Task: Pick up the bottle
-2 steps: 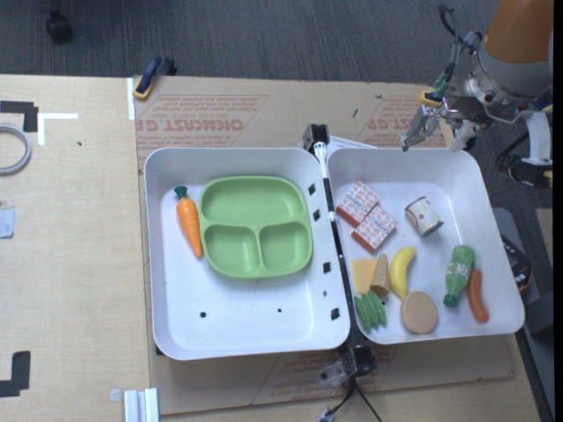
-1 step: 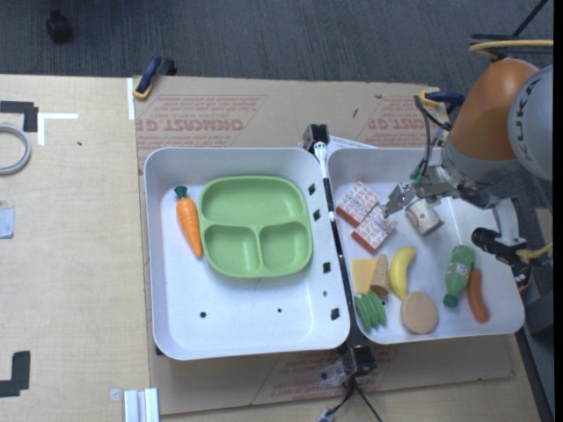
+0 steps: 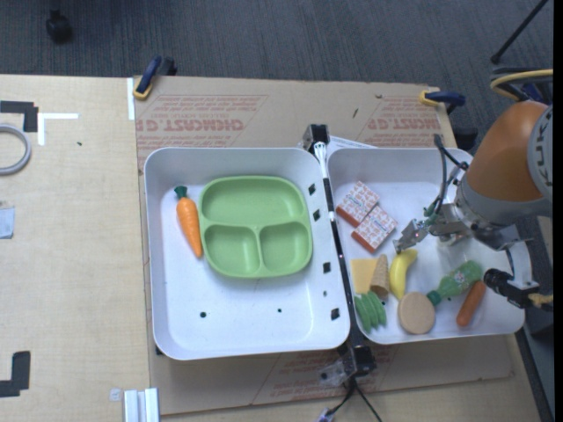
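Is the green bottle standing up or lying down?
Lying down. The bottle lies on its side on the right bin's floor, slanted, beside a carrot.
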